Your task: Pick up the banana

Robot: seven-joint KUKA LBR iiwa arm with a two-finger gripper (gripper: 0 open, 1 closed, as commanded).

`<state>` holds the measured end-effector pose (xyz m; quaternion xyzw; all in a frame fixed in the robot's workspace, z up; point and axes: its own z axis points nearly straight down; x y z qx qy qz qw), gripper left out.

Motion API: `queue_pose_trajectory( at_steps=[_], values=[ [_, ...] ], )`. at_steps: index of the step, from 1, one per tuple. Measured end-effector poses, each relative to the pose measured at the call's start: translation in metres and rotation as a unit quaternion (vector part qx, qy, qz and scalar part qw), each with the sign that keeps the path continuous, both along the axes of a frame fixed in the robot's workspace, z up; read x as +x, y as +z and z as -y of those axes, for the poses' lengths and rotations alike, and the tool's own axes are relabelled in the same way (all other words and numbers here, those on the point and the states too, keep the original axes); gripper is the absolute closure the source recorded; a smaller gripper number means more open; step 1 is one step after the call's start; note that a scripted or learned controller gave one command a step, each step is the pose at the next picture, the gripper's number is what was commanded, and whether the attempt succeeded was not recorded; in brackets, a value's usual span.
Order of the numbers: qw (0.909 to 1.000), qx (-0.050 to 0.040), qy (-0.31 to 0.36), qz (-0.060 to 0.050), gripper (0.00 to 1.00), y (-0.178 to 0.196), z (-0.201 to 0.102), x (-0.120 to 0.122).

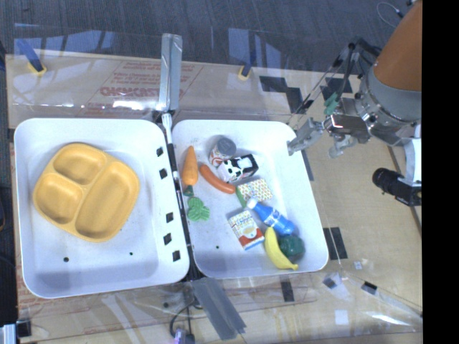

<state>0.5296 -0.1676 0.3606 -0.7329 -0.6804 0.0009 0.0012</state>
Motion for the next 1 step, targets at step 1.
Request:
queue_pose_trajectory(
  at_steps=[1],
  values=[
    [0.9999, -0.0005, 0.016, 0.000, 0.00, -0.0355, 0.0320, -0.0459]
  ],
)
